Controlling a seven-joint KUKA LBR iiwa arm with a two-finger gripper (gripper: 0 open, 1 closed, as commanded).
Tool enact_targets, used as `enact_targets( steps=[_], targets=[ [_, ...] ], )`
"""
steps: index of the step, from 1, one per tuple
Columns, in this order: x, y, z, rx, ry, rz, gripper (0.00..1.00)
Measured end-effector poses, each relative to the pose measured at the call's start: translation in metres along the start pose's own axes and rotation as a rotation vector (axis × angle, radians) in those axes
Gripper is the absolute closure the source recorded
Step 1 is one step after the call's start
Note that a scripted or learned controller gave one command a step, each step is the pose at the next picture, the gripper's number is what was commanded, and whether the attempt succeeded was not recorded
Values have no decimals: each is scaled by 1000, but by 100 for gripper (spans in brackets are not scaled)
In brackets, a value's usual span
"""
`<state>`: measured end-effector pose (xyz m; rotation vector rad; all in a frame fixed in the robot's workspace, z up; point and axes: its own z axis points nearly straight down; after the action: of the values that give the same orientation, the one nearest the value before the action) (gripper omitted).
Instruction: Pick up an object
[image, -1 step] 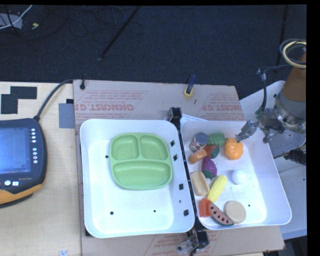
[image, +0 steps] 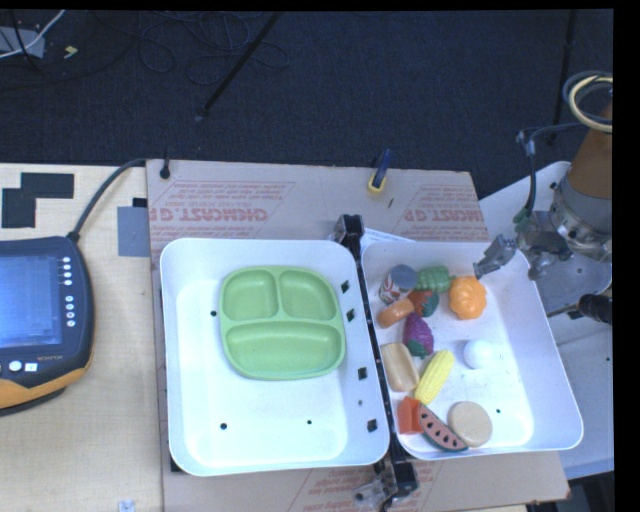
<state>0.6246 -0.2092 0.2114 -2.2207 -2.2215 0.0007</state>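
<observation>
watermelon slice (image: 441, 429) nearest, corn (image: 434, 375) behind; jaws' (image: 517, 255) state unclear, above orange (image: 467, 297).

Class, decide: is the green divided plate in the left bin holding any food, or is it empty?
Empty. The green divided plate shows three bare compartments; the toy food all lies in the right bin.

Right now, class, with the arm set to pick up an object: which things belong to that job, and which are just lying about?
Belonging to the job:
gripper
toy orange
toy corn cob
white ball
watermelon slice
right bin

Just lying about:
green divided plate
left bin
teach pendant
blue-and-yellow clamp
</observation>
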Motion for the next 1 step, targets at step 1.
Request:
enact_targets(
  steps=[1],
  targets=[
    [9,1,59,7,3,-1,0]
  ],
)
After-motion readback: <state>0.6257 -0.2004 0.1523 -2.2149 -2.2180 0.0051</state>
